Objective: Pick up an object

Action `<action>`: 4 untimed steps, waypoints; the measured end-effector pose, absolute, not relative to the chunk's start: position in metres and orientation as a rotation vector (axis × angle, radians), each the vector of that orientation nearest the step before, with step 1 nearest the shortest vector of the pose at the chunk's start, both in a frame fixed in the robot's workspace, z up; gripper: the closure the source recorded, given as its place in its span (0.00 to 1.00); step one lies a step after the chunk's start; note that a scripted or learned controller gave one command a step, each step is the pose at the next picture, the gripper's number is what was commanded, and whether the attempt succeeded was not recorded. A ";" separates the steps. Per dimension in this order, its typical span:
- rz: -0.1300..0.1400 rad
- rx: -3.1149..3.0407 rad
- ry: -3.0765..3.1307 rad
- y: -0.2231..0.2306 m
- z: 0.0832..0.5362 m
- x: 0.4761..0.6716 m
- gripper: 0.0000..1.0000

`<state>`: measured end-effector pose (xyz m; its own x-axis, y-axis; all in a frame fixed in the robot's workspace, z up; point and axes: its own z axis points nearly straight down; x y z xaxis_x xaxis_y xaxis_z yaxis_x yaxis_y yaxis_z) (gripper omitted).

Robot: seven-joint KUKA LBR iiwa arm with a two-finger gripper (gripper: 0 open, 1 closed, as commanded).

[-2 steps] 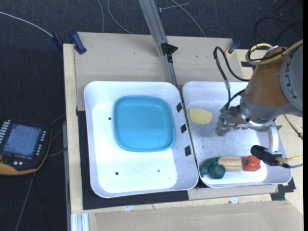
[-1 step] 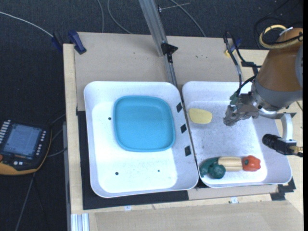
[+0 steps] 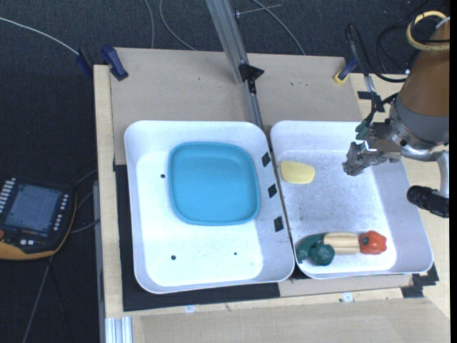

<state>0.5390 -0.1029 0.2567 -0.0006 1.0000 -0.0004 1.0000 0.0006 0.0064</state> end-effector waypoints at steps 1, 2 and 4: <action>0.004 2.219 2.220 -0.103 0.290 0.540 1.00; 0.000 2.217 2.228 -0.049 0.268 0.546 1.00; 0.000 2.217 2.228 0.057 0.234 0.557 1.00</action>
